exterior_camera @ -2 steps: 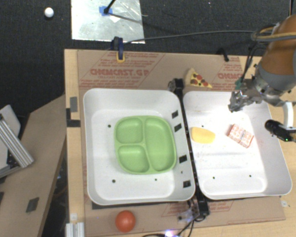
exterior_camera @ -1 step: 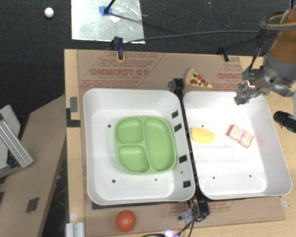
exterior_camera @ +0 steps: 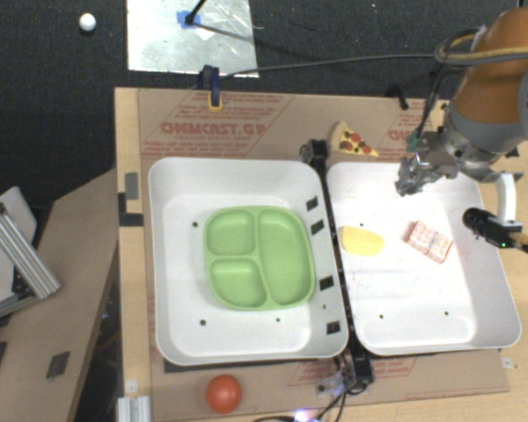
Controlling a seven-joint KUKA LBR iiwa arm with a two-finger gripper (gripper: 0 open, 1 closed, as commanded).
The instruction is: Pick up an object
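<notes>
Hovering over the right bin [exterior_camera: 422,315] near its far edge, the gripper [exterior_camera: 412,181] hangs from the grey arm [exterior_camera: 493,117], which comes in from the right. Can't tell how far the claw is open, and nothing can be seen held in it. Two loose things lie on the right bin's floor: a yellow piece [exterior_camera: 362,240] close to the left wall and a pink box [exterior_camera: 428,241] to its right, apart from it. Both sit nearer the camera than the gripper and do not touch it. The left bin [exterior_camera: 172,236] holds a green plate [exterior_camera: 257,256] with three compartments, flat and roughly centred. On the bench [exterior_camera: 246,121] outside the bins: a pizza slice [exterior_camera: 354,140] just beyond the seam between the bins, a red ball [exterior_camera: 223,393] at the near edge, a blue clip [exterior_camera: 211,82] at the far edge. A foil sheet [exterior_camera: 191,25] and a white ball [exterior_camera: 87,22] lie on the dark surface beyond.
</notes>
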